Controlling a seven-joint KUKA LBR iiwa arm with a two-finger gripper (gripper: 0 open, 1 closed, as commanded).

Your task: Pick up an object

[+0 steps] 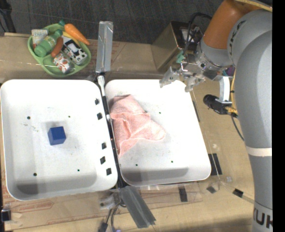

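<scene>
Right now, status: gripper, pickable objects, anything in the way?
Gripper above right bin's far edge, holding nothing. Pink cloth in right bin, blue cube in left bin. Nothing obstructing either.

2 white bins (17,129). 1 blue cube (57,135) in the left one, 1 pink cloth (133,122) in the right. 1 green bowl (42,62) of mixed toy food behind the bins, incl. 1 carrot (76,33). 1 arm (251,66).
</scene>
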